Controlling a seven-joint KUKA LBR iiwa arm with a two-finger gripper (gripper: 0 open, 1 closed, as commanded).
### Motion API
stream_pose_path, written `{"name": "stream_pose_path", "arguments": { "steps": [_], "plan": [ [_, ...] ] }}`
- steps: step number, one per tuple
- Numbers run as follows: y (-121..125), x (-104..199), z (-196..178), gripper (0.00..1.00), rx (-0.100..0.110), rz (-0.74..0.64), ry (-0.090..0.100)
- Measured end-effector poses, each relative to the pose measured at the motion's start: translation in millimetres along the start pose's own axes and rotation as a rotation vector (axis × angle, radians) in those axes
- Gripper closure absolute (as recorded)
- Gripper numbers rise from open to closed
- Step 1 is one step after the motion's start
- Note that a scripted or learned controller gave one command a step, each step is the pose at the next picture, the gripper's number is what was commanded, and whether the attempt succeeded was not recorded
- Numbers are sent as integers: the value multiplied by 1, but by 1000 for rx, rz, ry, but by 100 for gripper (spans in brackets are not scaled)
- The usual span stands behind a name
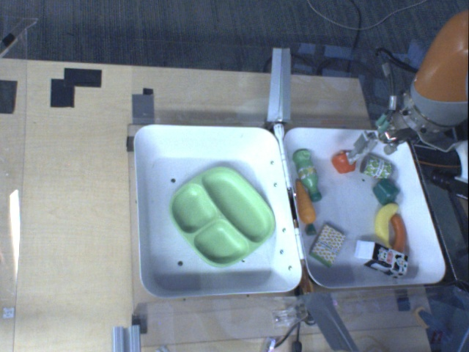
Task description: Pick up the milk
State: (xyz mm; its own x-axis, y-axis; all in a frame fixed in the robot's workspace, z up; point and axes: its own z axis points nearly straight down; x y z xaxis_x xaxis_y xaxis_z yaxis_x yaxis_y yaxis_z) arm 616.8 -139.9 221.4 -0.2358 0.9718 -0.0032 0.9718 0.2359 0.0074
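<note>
The arm reaches in over the far right corner of the right bin [432, 270], and its gripper [364, 147] hangs low above the far part of that bin, between an orange-red item [342, 163] and a green-and-white cup-like item [377, 168]. Whether the fingers are spread or closed cannot be told at this size, and nothing is seen held between them.

The milk [387, 259], a small carton with black-and-white cow patches, lies on its side at the near right corner of the same bin, well apart from the gripper. So the task seems to be at the approach step, with no grasp made. The next move calls for travel along the bin's right side toward its near edge, then a descent square over the carton, which sits close to the bin wall and touches a small white block [364, 249].

Counted: two white bins; one green divided tray [222, 214] in the left bin [146, 196]; in the right bin, one green bottle [306, 173], one carrot [305, 204], one patterned box [327, 244], one teal block [386, 191], one banana [385, 222], one sausage [398, 232].
</note>
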Motion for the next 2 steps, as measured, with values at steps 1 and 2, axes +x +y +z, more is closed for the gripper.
{"name": "stream_pose_path", "arguments": {
  "steps": [1, 2],
  "plan": [
    [35, 58, -15, 0, 0, -130, 1],
    [5, 34, -77, 0, -2, -223, -1]
  ]
}}
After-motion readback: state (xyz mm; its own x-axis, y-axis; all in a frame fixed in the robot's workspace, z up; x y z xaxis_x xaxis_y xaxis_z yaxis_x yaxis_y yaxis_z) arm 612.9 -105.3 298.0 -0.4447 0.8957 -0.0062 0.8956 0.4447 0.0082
